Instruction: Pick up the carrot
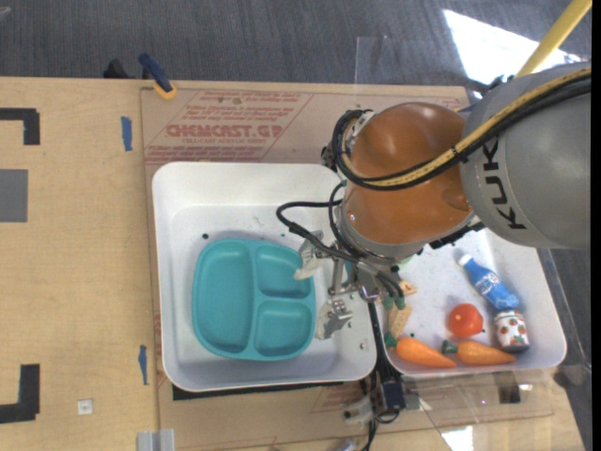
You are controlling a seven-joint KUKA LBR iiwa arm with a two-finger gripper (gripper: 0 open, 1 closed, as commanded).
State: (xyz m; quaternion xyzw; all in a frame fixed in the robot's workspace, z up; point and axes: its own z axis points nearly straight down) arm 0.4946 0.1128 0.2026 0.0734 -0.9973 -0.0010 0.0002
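Carrot [421, 351] lies at the near edge of the right bin [554, 327], untouched. You see the gripper [338, 313] over the left bin [174, 252]; its grip you cannot tell. Next, move it right and down.

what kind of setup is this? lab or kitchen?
Likely a robot lab test bench, not a kitchen: a KUKA arm over two white bins, toy food such as carrots, and a bare board top with tape marks.

Two white bins: the left bin [174, 280] and the right bin [554, 332]. One teal divided plate [249, 299]. Two carrots, one left [423, 352], one right [485, 352]. One tomato [464, 320], one blue bottle [488, 283], one small patterned can [510, 331].
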